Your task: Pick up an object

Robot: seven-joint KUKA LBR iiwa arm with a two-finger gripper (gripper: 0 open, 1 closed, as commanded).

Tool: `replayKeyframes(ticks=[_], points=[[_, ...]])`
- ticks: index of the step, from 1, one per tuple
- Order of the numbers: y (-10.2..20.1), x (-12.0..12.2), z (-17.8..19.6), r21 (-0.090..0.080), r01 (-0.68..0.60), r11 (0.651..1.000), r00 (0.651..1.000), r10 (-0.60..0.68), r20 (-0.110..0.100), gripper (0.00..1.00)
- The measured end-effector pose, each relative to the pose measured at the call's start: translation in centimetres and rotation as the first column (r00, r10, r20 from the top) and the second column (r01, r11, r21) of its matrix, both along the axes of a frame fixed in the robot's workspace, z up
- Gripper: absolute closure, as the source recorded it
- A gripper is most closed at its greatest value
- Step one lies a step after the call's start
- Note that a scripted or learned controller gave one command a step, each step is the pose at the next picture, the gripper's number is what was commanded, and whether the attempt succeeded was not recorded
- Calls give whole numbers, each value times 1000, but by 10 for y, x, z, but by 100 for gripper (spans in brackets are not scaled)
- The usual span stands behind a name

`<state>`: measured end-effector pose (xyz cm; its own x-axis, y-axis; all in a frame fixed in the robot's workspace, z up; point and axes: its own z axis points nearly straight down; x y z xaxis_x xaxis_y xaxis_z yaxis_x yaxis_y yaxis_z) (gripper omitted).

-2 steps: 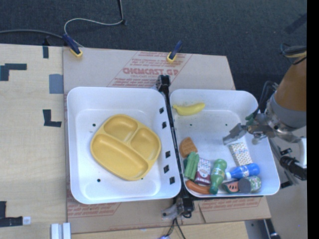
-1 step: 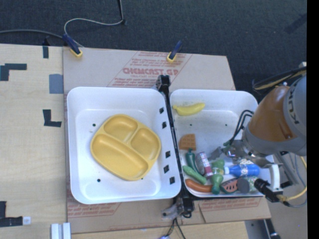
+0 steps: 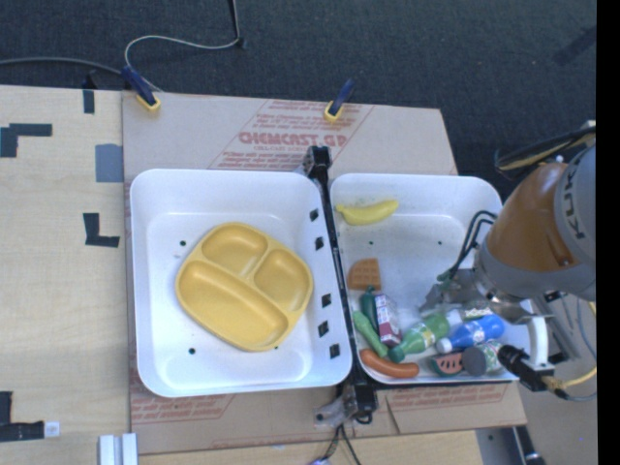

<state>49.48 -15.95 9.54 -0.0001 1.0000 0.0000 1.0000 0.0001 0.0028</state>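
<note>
Two white bins on the counter; landmark: the right bin (image 3: 417,187). Tool (image 3: 455,298) low over its right half, its state cannot be told. Near its front wall, a green bottle (image 3: 423,338) lying flat, just left of a blue bottle (image 3: 477,333). Judged light, rigid, slick plastic; grip across the middle.

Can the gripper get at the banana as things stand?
Probably yes. The banana lies alone near the right bin's far wall, nothing on it; the gripper is over the toys nearer the front.
</note>
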Motion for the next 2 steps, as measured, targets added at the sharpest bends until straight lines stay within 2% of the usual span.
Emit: replayKeyframes(ticks=[1,2], points=[[53,7,137,0,-2,1000,1000,2,-2,100],[53,7,136,0,-1,1000,1000,1,-3,0]])
